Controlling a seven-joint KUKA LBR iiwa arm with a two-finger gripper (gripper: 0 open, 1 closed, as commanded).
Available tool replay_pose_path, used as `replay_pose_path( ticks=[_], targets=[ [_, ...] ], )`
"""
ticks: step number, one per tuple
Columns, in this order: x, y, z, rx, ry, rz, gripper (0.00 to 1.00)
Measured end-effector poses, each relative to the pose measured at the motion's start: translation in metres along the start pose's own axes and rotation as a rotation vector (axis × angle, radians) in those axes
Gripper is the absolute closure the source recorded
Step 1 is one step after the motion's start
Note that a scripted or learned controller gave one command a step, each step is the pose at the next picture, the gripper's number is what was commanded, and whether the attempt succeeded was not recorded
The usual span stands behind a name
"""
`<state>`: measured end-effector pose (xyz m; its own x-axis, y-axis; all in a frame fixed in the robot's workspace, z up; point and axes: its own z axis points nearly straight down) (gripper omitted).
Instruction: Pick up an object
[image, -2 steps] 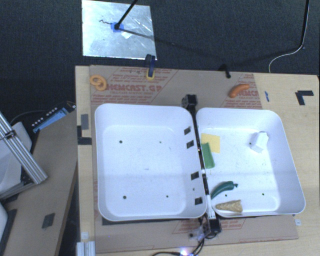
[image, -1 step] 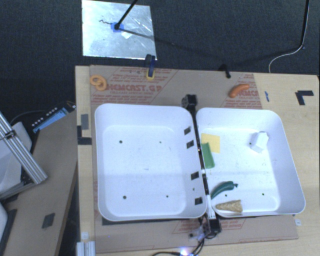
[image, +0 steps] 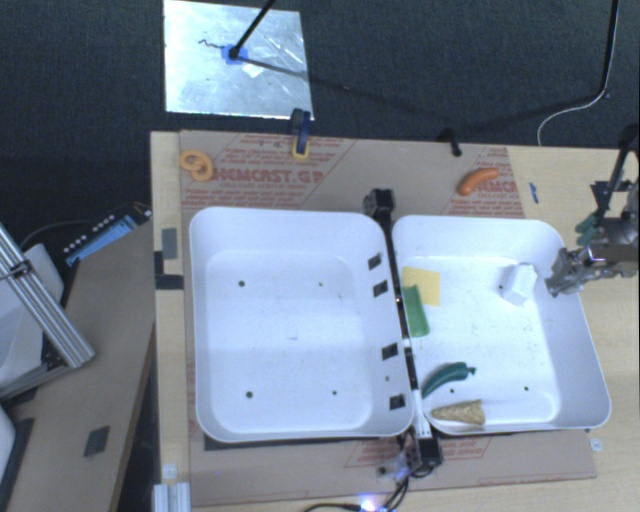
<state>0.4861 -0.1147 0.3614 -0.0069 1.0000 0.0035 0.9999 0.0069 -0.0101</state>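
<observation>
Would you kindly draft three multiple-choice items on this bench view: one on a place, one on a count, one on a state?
1. Where does the white block lie?
A. in the right bin
B. in the left bin
C. on the cardboard outside the bins

2. How many items lie in the right bin?
A. two
B. five
C. eight

3. Where is the gripper?
A. at the right bin's right rim, beside the white block
B. deep in the left bin
C. over the orange item outside the bins

Answers: 1 A, it rests on the right bin's floor. 2 B, yellow square, green block, green pepper, tan cone, white block. 3 A, it sits at that rim.
</observation>
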Motion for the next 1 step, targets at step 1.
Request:
replay_pose_path(
  ticks=[1],
  targets=[
    [0.0514, -0.0002, -0.1633, -0.032, -0.004, -0.004, 1.0]
  ],
)
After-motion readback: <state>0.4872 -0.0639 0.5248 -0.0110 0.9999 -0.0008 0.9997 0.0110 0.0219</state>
